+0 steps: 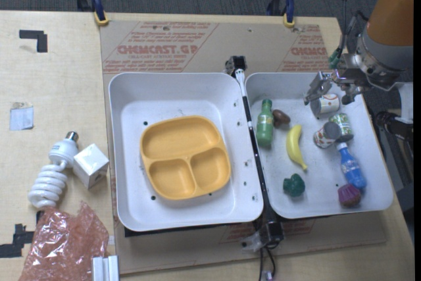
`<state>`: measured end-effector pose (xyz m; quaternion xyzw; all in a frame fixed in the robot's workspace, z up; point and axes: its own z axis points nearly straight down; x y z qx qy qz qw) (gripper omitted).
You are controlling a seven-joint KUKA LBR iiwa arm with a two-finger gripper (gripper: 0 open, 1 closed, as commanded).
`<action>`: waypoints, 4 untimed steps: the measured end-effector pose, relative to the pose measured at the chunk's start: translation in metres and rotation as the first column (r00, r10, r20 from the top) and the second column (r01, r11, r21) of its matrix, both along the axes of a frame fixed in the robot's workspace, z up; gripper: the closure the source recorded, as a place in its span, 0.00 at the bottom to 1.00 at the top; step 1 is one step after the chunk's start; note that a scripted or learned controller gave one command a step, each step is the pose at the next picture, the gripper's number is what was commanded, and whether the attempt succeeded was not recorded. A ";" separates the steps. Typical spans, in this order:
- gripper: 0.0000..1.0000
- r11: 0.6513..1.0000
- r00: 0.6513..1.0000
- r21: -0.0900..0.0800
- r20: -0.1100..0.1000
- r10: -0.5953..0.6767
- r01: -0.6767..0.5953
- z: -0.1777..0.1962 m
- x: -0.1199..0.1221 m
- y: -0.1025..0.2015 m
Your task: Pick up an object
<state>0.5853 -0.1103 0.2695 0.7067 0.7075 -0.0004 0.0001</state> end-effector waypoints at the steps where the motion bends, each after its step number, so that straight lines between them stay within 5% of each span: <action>1: 0.00 1.000 1.000 0.001 0.000 -0.002 0.002 -0.176 0.013 -0.020; 2: 1.00 1.000 1.000 0.000 0.001 -0.004 0.004 -0.166 0.013 -0.021; 3: 1.00 1.000 1.000 0.000 0.001 -0.001 0.001 -0.077 -0.051 0.032; 4: 0.00 1.000 1.000 0.000 0.001 -0.001 0.001 -0.077 -0.051 0.032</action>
